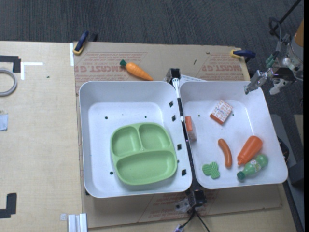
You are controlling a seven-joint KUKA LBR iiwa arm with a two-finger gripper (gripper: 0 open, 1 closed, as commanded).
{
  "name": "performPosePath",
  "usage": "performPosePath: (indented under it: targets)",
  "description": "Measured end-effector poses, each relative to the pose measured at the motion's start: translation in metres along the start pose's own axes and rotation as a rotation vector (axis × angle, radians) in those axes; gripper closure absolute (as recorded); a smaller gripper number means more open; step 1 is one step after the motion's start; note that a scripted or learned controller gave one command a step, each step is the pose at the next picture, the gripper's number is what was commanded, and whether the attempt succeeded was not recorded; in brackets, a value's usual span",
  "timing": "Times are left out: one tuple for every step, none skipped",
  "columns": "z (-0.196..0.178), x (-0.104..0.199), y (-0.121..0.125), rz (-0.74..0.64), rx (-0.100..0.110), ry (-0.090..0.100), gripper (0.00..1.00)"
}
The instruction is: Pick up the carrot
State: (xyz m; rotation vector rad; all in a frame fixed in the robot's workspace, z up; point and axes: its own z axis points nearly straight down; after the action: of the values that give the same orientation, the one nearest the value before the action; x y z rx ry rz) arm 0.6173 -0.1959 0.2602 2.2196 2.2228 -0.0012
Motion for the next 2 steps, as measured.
performPosePath:
  targets:
    - [0.06, 0.078, -0.038, -0.143, 0.0, 0.0, 0.0]
    - [0.101, 0.097, -0.067, -0.134, 0.0, 0.0, 0.0]
